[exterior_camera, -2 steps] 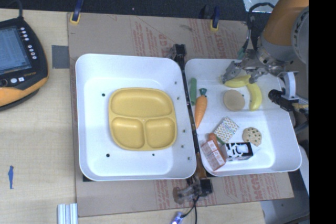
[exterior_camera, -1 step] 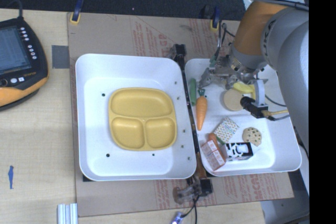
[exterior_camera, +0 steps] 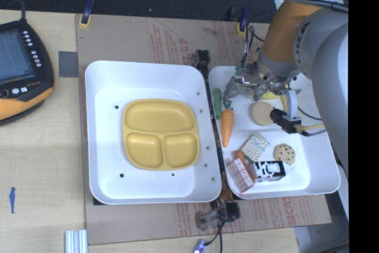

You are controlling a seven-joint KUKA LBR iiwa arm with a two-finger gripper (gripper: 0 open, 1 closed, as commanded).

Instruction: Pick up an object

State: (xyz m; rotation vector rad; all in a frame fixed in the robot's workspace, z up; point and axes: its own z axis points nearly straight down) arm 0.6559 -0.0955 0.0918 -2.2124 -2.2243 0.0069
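Orange and tapered, a toy carrot [exterior_camera: 226,125] is seen along the left wall of the right shallow white plastic bin [exterior_camera: 317,182], beside a slim green piece [exterior_camera: 217,102]. The grey two-finger gripper [exterior_camera: 256,83] is found over that bin's far end; its state cannot be told. A round chocolate-chip cookie [exterior_camera: 284,153] is surrounded by bare floor. A yellow three-compartment plate [exterior_camera: 161,133] is centred in the left white bin [exterior_camera: 103,127].

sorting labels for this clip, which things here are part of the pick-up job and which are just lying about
Part of the job:
- gripper, over the right bin
- carrot
- cookie
- round tan disc
- checkered packet
- brown snack pack
- black-and-white item

Lying about:
- yellow divided tray in the left bin
- control pendant
- blue clamps
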